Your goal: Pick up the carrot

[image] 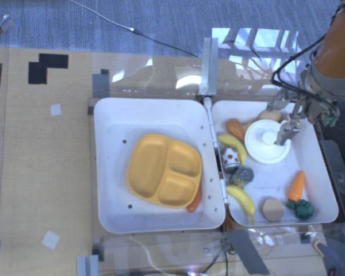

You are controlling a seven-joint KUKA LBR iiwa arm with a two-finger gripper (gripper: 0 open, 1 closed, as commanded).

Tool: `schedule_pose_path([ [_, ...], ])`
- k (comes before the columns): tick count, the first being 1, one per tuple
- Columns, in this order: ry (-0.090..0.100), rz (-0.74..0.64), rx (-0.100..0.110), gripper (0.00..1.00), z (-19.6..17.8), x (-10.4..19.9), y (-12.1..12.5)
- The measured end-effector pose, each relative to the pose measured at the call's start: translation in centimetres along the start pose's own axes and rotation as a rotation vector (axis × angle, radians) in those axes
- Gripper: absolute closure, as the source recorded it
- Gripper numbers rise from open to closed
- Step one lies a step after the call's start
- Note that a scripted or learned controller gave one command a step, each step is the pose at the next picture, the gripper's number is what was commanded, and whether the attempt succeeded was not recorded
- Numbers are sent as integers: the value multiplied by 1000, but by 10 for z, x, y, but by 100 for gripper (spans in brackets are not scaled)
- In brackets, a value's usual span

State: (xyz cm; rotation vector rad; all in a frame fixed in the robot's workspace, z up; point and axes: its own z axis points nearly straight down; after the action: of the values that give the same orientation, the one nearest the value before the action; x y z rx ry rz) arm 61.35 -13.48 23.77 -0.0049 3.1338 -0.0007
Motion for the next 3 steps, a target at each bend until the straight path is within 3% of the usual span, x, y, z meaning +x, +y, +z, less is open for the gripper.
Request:
schedule_pose_path([
  [1, -22, 53, 5, 0, 102, 50, -50],
  [2, -41, 97, 7, 0, 106, 60, -57],
  [3, -45, 126, 4, 0, 106, 60, -57],
])
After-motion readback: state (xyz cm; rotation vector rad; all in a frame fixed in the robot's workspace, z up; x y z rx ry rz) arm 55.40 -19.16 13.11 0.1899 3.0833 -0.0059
